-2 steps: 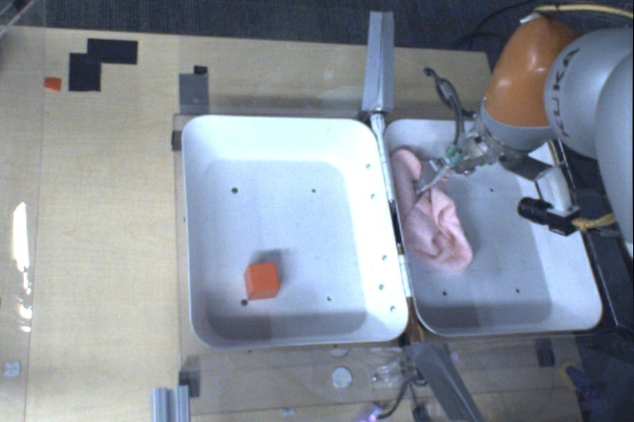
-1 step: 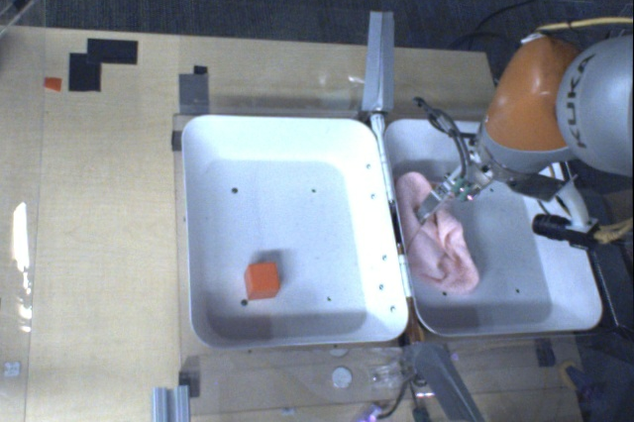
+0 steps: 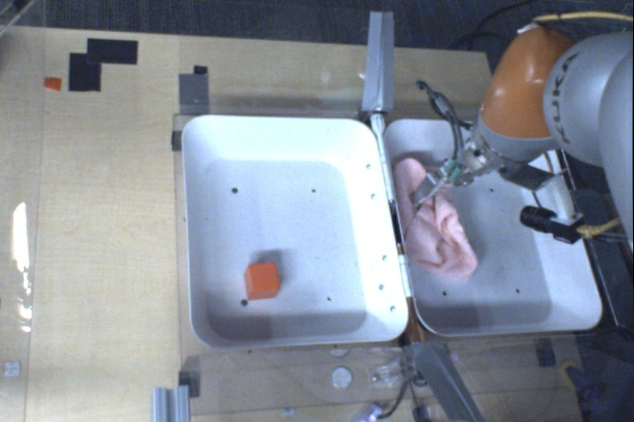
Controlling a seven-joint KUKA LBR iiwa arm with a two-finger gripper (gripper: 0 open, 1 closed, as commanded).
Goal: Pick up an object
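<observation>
Pink crumpled cloth [image 3: 436, 227] lies right under our two-finger gripper [image 3: 433, 186], touching it; grip state we cannot tell. Grasp step, we judge; next: clamp, lift straight.

A single fixed camera looked down at a slant from well above the gripper [image 3: 433, 189], taking in both white bins [image 3: 287, 138] beneath it.

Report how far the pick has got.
Done: the hand has reached the right bin and sits on the pink cloth. In hand: a grasp attempt at the cloth's upper end; a hold is not confirmed. Left: lifting it. The orange block lies untouched in the left bin.
</observation>
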